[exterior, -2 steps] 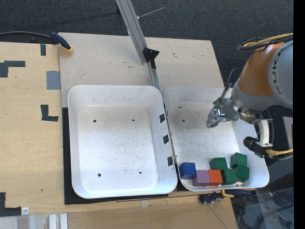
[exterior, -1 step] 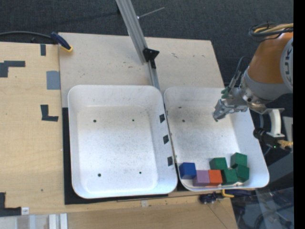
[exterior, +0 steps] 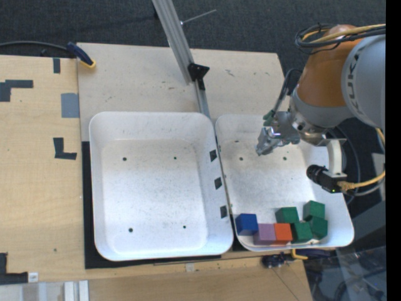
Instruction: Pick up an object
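Note:
My gripper (exterior: 265, 144) hangs over the far part of the right bin (exterior: 250, 174), well away from the blocks. Along that bin's near edge lie a blue block (exterior: 247, 223), a purple block (exterior: 267, 232), an orange block (exterior: 283, 232) and several green blocks (exterior: 305, 221). I see nothing between the fingers, which point down and to the left.
The left bin (exterior: 153, 184) lies beside the right one with a raised rim between them. A slanted metal rail (exterior: 177, 36) crosses the bench behind the bins. A black cable end with a yellow wire (exterior: 326, 179) hangs near the right bin's right rim.

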`<act>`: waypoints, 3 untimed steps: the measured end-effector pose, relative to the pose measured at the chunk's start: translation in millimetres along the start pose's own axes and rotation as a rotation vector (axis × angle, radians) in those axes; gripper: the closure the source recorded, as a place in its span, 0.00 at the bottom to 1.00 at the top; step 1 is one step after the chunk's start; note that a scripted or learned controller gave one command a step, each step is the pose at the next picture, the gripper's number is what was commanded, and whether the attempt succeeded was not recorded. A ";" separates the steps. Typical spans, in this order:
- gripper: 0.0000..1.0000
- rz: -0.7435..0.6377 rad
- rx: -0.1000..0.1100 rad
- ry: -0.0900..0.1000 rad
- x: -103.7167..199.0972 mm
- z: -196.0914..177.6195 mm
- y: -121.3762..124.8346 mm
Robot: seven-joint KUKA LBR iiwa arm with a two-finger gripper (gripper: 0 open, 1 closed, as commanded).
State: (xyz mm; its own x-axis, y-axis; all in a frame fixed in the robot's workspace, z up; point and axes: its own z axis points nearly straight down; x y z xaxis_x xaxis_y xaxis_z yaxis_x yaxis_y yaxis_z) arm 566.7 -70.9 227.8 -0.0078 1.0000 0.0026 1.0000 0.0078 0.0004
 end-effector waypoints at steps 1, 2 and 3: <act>1.00 0.001 0.002 -0.001 57.3 9.3 -1.9; 1.00 0.001 0.003 -0.002 108.7 15.0 2.1; 1.00 0.001 0.002 -0.001 151.7 5.9 4.0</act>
